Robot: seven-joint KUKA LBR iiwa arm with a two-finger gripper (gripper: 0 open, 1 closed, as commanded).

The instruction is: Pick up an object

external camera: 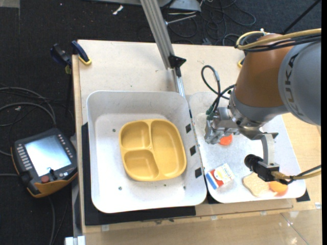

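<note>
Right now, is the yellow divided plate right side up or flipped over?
Right side up. The yellow divided plate lies flat in the left bin, its three hollow compartments facing upward.

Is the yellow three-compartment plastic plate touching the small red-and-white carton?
Apart. The camera view shows the yellow plate in the left white bin, the carton in the right one, bin walls between them.

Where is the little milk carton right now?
The little milk carton lies in the right bin, near its front-left corner, just left of the toast slice and below the gripper.

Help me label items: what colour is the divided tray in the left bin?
Yellow; the divided tray shows clearly in the camera view.
</note>
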